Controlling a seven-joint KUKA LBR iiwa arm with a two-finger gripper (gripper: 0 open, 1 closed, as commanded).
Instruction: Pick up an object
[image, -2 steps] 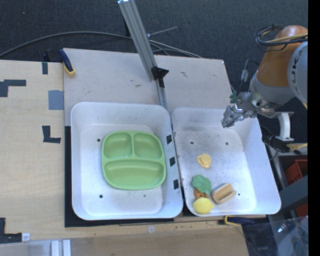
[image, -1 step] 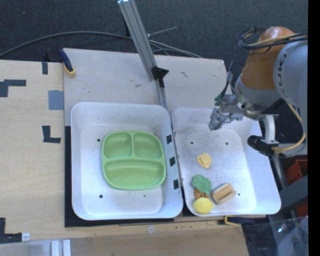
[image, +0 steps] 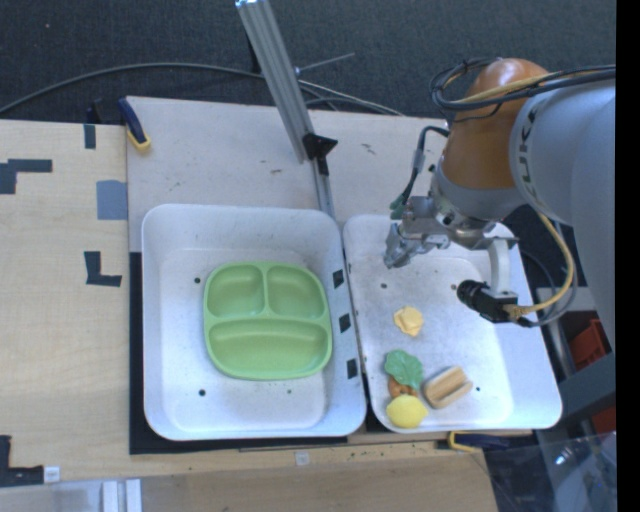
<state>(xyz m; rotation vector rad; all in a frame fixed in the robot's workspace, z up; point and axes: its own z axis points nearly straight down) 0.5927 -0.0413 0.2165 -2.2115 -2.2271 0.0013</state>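
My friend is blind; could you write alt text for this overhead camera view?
A grey robot arm's claw hangs over the right white bin, which holds small toy foods. The left bin holds a green divided plate.

Pretty evenly lit from overhead, soft white light with no hard hotspots. The two white bins (image: 250, 225) come out bright, close to washed out on their rims, so the speckles on their floors are what gives them any texture. Shadows are weak and short: a faint one under the green divided plate (image: 267, 320) along its near edge, and a soft grey patch below the gripper (image: 398, 250) on the right bin's floor. The dark carpet at the far edge goes almost black. Overall a bit low-res and soft, small food items near the right bin's near edge look mushy. The arm's grey shell (image: 575, 150) has a mild sheen.
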